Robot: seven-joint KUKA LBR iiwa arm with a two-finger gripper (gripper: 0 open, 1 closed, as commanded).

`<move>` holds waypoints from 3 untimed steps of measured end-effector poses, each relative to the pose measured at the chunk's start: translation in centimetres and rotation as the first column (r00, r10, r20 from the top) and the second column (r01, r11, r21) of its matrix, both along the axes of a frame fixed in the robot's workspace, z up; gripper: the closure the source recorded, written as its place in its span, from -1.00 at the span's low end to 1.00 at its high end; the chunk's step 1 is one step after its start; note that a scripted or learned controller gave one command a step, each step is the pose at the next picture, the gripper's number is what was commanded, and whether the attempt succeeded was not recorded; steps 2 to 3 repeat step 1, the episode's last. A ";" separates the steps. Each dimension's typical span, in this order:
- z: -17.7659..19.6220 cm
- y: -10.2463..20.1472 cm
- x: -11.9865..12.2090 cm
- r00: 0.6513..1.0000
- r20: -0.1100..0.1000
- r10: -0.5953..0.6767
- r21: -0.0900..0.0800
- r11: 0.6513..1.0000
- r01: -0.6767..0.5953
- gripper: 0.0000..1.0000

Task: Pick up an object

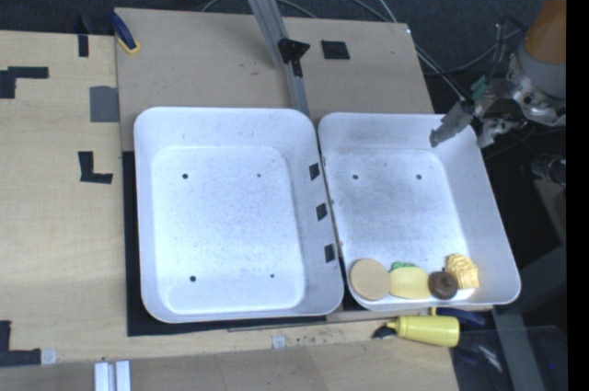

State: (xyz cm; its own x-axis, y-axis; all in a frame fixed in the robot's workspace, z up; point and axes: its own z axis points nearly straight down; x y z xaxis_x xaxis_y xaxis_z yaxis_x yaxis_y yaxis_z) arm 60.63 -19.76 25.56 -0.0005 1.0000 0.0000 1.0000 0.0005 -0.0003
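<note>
Nearest the camera, a yellow bottle [426,329] lies on its side on the bench, just outside the front wall of the right bin [479,196]. Right behind that wall, jammed along the bin's front edge, sits the whole pile of candidates: a tan disc [369,279], a yellow lump [409,281] with a bit of green [402,267] behind it, a small dark ball [444,285] and a yellow ridged piece [463,270]. They touch each other in a row running left to right.

The left bin [221,214] has nothing worth chasing.

Far end: the gripper [453,124] hangs over the right bin's back right corner, nothing in it. Can't tell how wide the fingers are, too blurry. So the pile lies well toward the camera from the gripper, across the bin's bare floor. My guess is the front wall and tight packing make any grab awkward.
</note>
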 end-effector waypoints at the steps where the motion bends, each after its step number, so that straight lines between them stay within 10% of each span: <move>1: -16.7 4.0 -1.9 1.000 0.000 0.000 0.000 1.000 0.000 -1.00; 3: -16.7 4.0 -1.9 1.000 0.000 0.000 0.000 1.000 0.000 -1.00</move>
